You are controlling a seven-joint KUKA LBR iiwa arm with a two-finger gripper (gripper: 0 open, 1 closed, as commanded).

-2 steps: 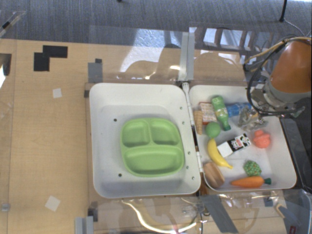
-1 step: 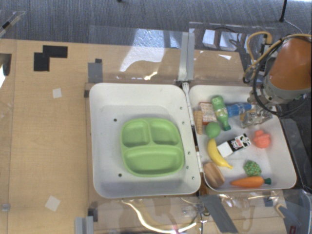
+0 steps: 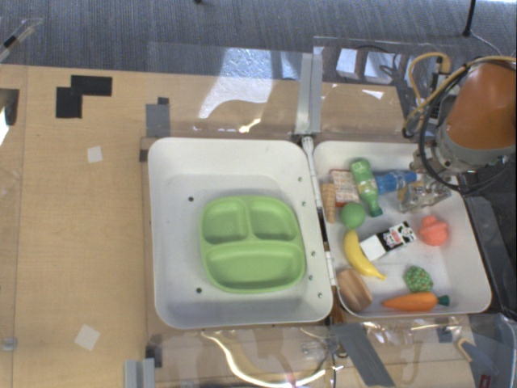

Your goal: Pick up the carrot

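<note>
Hovering over the upper right corner of the right bin (image 3: 478,241), gripper (image 3: 426,191) sitting just past the clear blue bottle (image 3: 396,181) and above the pinkish-orange lump (image 3: 435,230). Can't tell what state the claw is in, too much metal glare and cable clutter at the tip. Nothing visibly clamped, anyway.

Carrot (image 3: 412,301) lying flat along the near edge of that same bin, orange body pointing left, green tuft on the right end, just below the bumpy green thing (image 3: 418,278) and right of the brown round item (image 3: 355,288). Well apart from the claw, basically the opposite end of the bin.

Doing this step well, probably: travelling across toward the near edge while staying high enough to clear the black-and-white box (image 3: 388,240) and banana (image 3: 360,255), then dropping straight down over the carrot's middle, closing across the narrow width rather than along its length. Watching the bin wall too, since the carrot is lying close to it and crowding one side.

Hard to make out: the arm's orange band (image 3: 483,107) and cables (image 3: 428,71) blocking the bin's far right corner, wrist cut off at the frame edge. Also not clear whether the carrot is touching the wall or just near it. Left bin (image 3: 166,241) just holding the green divided plate (image 3: 252,242).
</note>
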